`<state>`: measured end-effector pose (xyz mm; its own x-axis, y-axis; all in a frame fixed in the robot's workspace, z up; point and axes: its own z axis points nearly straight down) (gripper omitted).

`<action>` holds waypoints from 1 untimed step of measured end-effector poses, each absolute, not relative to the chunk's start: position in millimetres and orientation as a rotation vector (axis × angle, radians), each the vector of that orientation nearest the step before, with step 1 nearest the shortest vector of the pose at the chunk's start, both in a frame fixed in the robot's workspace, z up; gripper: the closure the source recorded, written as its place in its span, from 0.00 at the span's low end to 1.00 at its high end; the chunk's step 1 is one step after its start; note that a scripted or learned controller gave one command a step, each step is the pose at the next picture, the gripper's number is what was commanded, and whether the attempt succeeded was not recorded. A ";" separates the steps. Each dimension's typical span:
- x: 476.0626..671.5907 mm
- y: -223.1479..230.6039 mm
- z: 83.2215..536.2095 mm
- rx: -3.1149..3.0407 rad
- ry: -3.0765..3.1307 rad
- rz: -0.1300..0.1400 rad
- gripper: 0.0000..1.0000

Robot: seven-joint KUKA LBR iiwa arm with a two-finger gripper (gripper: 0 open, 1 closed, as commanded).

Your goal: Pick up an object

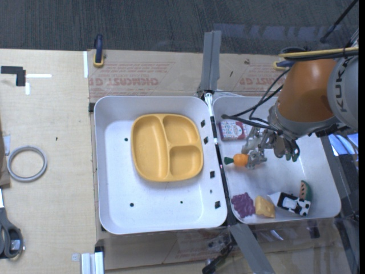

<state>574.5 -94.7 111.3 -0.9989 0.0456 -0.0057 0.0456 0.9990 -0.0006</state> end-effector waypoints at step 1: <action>641.1 -50.8 199.1 0.318 3.123 0.000 1.00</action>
